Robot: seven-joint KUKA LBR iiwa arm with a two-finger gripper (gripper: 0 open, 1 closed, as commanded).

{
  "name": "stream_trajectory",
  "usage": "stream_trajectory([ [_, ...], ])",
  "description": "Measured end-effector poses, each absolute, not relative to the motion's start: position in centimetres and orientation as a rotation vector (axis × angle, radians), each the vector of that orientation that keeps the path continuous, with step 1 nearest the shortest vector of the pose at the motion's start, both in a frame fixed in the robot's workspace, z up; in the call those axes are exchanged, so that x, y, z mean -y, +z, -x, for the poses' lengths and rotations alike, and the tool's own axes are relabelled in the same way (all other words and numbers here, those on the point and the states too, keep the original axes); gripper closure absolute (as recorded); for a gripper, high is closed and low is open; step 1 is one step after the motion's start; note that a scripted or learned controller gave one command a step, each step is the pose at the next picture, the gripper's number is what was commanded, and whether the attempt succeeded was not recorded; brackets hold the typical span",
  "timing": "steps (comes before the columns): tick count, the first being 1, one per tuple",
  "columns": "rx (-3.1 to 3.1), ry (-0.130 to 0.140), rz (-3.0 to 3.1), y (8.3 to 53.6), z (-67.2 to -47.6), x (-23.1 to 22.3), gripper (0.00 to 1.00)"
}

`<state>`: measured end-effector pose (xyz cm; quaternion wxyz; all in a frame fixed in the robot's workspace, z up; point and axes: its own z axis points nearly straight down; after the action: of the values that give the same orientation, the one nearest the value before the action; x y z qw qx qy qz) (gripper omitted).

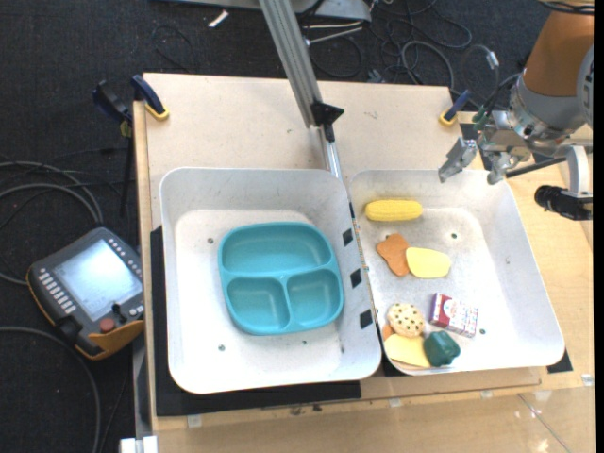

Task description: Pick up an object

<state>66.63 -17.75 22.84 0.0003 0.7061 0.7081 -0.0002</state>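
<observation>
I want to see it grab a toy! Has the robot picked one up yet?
Not yet. The end effector hangs open above the right bin's far edge, holding nothing. The corn, cookie and the other toys lie in that bin. Reaching down, gripping and lifting are all left.

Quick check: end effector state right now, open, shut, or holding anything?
End effector: open, fingers spread, nothing between them; it hovers over the far right corner of the right bin.

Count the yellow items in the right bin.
3: corn near the back, a yellow piece mid-bin touching an orange piece, another at the front, partly under a cookie.
</observation>
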Motion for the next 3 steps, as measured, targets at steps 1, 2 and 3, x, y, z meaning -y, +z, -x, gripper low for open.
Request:
stream_trajectory([
  [1,-2.224,-0.001,-2.218,22.8,-66.6,17.8,0.0],
  [2,-2.226,-0.004,-2.219,18.4,-66.5,17.2,0.0],
  [3,-2.224,-0.005,-2.222,13.6,-66.8,17.9,0.0],
])
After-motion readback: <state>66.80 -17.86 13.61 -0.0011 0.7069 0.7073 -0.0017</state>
